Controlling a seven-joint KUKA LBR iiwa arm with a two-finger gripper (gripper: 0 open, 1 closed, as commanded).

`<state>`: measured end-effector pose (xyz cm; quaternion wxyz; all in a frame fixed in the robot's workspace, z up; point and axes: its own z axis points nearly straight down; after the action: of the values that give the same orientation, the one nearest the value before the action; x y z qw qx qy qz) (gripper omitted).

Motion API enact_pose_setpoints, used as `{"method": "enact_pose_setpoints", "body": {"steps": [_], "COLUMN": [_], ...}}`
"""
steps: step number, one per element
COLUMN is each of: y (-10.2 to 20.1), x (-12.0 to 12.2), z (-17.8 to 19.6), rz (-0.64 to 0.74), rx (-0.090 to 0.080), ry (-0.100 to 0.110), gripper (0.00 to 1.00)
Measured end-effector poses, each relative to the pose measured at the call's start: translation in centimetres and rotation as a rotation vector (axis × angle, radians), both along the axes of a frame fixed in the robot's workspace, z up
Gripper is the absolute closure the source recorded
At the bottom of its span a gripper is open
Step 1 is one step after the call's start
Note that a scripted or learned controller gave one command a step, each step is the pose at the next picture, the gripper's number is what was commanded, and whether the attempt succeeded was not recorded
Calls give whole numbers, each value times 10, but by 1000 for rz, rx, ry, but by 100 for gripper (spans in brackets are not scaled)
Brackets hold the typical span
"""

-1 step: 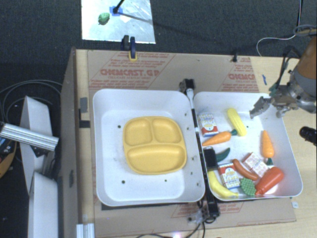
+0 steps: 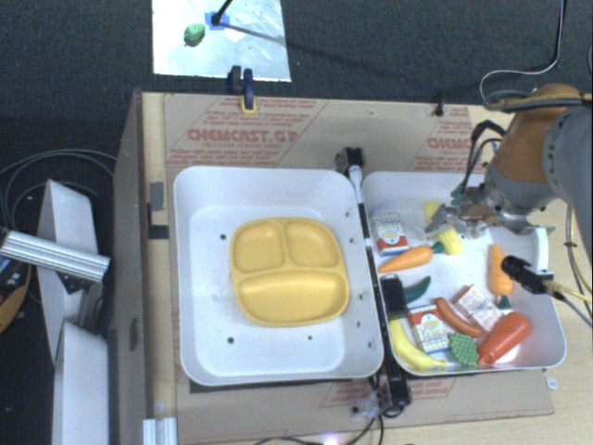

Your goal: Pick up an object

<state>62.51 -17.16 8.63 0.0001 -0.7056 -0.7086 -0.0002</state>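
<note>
At the front rim: the right bin (image 2: 554, 341) is crowded along its near wall; a banana (image 2: 408, 345) lies at the front left corner, a small carton (image 2: 429, 330) and a green waffle-textured piece (image 2: 462, 349) lie just beside it, and a red-orange bottle (image 2: 503, 336) rests near the front right corner.
Mid right bin: a sausage (image 2: 458, 316) and a white packet (image 2: 475, 298) sit close together; a dark green piece (image 2: 414, 287) lies against the divider side; a carrot (image 2: 406, 260) lies slantwise beyond it; a second orange piece (image 2: 498, 271) stands near the right wall.
Open room, right bin: little bare floor, mostly along the far wall and in a patch between the carrot and the orange piece.
Left bin: the left bin (image 2: 199, 248) holds a yellow divided plate (image 2: 287, 270) at its centre, with a bare white margin on all four sides.
Divider: the two bins touch along their inner rims, with black clips at the near and far ends.
Far right bin: a white box (image 2: 390, 233) lies near the divider; a corn cob (image 2: 447, 240) lies just beside the claw.
Claw: the claw (image 2: 456, 218) is low over the far part of the right bin, right by the corn; cannot tell whether it is released or clenched.
Arm: grey, with the orange band (image 2: 524, 146) above the wrist, reaching in from the right over the bin's far right corner and bent down toward the floor.
Bench: cardboard (image 2: 278, 128) borders the bins at the far side.
</note>
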Motion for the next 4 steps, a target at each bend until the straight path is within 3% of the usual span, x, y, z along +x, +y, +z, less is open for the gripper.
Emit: {"method": "enact_pose_setpoints", "body": {"steps": [1, 2, 3, 4], "y": [0, -28, 16, 9], "x": [2, -58, -109, -98], "z": [12, 38, -1, 60], "rz": [2, -4, -3, -2], "rx": [-2, -2, -1, -2], "ry": [-5, -2, -4, -4], "gripper": [100, 100, 100, 100]}}
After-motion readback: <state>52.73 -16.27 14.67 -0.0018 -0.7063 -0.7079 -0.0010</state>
